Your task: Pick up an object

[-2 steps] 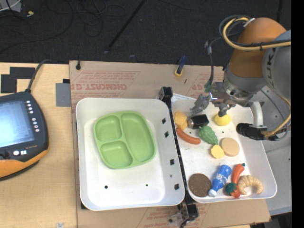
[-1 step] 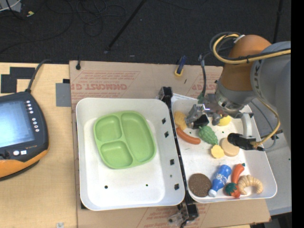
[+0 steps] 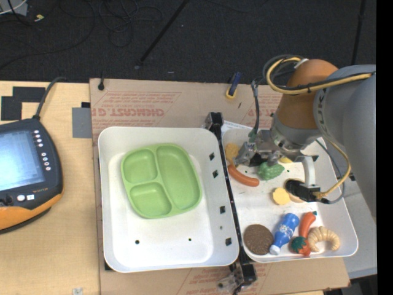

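Note:
My gripper (image 3: pixel 253 155) is low in the upper part of the right bin (image 3: pixel 347 226). It hangs right over a green leafy toy (image 3: pixel 270 170), which lies just to its lower right. A red-orange sausage (image 3: pixel 244 176) lies just below the gripper, and a yellow piece (image 3: pixel 231 151) sits to its left near the bin wall. I see nothing lifted off the bin floor. The wrist hides the spot under the gripper.
Lower in the right bin lie a yellow disc (image 3: pixel 280 196), a brown cookie (image 3: pixel 258 238), a blue bottle (image 3: pixel 284 231), a carrot (image 3: pixel 306 224) and a pale croissant (image 3: pixel 324 238). A green divided plate (image 3: pixel 161 180) rests in the left bin (image 3: pixel 116 238). A control pendant (image 3: pixel 24 171) lies far left.

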{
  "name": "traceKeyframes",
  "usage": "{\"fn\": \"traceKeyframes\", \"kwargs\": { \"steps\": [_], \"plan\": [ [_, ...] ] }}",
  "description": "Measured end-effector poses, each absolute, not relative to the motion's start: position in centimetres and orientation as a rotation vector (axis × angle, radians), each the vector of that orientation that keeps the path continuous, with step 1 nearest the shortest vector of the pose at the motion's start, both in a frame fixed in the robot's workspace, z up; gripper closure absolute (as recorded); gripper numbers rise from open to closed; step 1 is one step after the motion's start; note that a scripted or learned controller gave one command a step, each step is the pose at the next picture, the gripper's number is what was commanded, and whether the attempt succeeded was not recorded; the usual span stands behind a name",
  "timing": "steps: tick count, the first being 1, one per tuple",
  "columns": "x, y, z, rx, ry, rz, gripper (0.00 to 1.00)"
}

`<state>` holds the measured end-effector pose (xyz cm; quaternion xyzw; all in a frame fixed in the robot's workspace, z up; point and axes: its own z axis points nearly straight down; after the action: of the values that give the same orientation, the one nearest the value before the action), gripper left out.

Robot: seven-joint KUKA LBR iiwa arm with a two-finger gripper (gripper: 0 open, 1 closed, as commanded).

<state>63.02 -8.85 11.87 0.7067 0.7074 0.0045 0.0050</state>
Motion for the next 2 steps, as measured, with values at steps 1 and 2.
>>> {"fn": "traceKeyframes", "kwargs": {
  "steps": [1,2],
  "plan": [
    [63.3,-8.9,11.1,2.214,2.21,0.016,0.0],
    [63.3,-9.3,12.2,2.218,2.203,0.013,1.0]
  ]
}}
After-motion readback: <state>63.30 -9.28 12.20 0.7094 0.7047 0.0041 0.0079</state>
